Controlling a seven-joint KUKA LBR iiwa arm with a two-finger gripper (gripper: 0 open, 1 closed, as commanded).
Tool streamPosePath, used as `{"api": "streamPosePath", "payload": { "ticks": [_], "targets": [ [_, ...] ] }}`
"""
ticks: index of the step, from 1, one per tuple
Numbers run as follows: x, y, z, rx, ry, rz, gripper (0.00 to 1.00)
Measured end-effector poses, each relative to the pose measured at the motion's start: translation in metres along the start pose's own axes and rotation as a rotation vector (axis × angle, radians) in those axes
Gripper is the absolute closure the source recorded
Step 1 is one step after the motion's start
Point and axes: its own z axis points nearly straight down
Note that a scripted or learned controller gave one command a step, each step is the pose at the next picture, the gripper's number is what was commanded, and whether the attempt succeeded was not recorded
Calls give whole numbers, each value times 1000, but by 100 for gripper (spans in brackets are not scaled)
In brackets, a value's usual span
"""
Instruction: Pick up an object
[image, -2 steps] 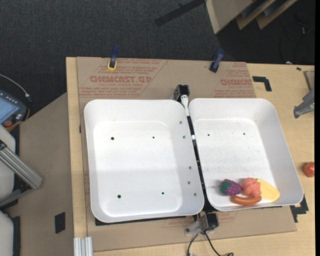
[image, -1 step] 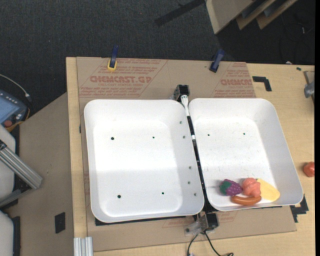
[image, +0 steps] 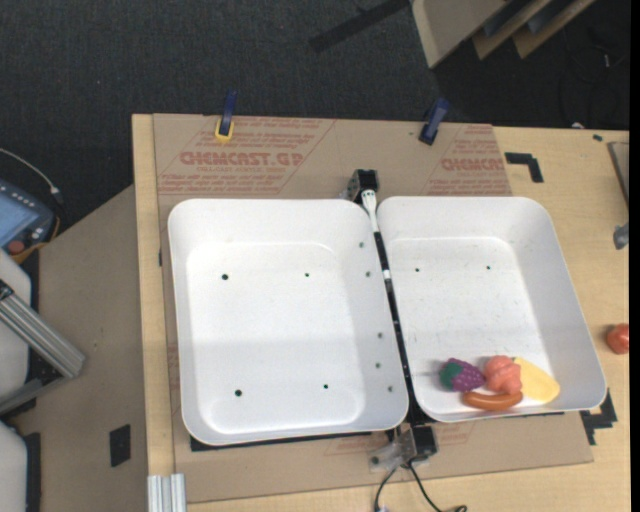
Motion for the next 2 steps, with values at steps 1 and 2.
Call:
{"api": "streamPosePath", "payload": {
  "ticks": [1,2],
  "targets": [
    [42,1,-79,-21,-3,-12,0],
    [31,1,-95,-16,-4,-6,0]
  ]
}}
